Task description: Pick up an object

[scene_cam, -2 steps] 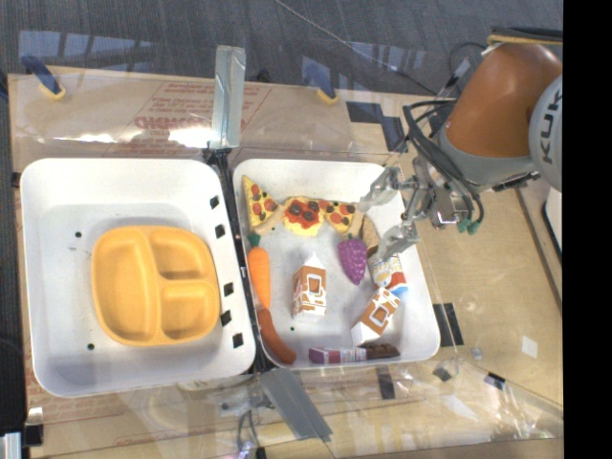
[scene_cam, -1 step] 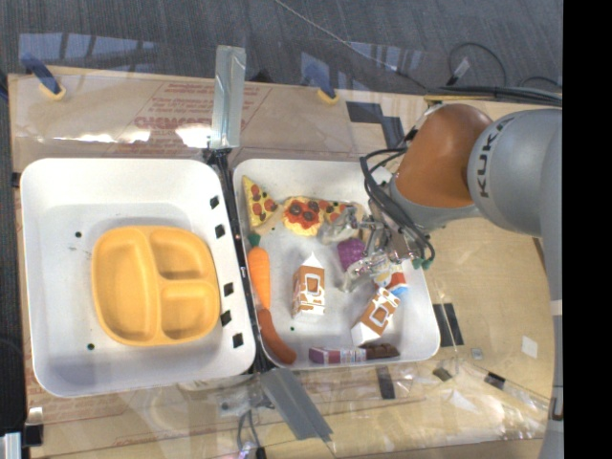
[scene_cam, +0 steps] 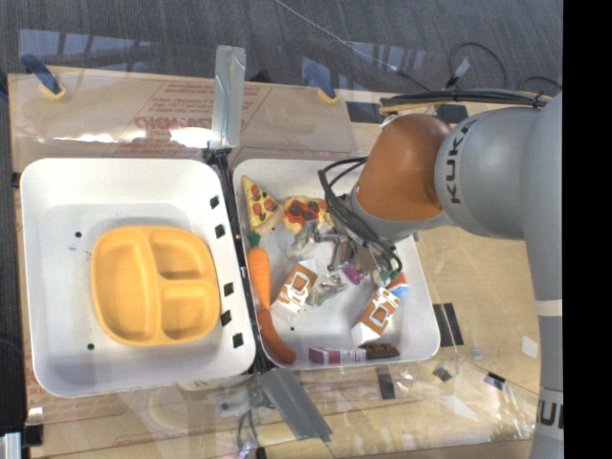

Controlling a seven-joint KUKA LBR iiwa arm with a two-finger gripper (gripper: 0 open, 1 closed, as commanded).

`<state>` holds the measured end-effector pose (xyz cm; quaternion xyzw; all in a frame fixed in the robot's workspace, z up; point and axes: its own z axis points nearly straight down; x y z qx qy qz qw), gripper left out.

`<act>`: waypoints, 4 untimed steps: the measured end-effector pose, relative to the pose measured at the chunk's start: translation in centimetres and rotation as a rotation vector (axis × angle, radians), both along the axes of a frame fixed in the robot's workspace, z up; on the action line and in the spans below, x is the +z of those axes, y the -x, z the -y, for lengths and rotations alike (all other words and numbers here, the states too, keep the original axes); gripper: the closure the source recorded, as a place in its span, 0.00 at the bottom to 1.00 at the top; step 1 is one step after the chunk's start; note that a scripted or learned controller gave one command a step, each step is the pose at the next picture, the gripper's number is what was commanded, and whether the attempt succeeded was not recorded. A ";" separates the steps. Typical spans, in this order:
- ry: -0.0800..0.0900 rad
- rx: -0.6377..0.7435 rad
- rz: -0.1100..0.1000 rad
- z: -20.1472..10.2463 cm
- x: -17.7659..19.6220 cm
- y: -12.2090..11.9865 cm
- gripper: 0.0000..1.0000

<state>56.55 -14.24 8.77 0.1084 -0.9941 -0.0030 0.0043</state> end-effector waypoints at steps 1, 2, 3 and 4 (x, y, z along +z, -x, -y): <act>0.006 -0.255 0.005 1.6 0.2 -8.2 0.00; 0.003 -0.291 0.002 5.4 0.2 -6.3 0.00; 0.004 -0.278 0.000 0.3 0.0 -3.3 0.00; 0.005 -0.272 -0.007 0.2 0.6 -3.2 1.00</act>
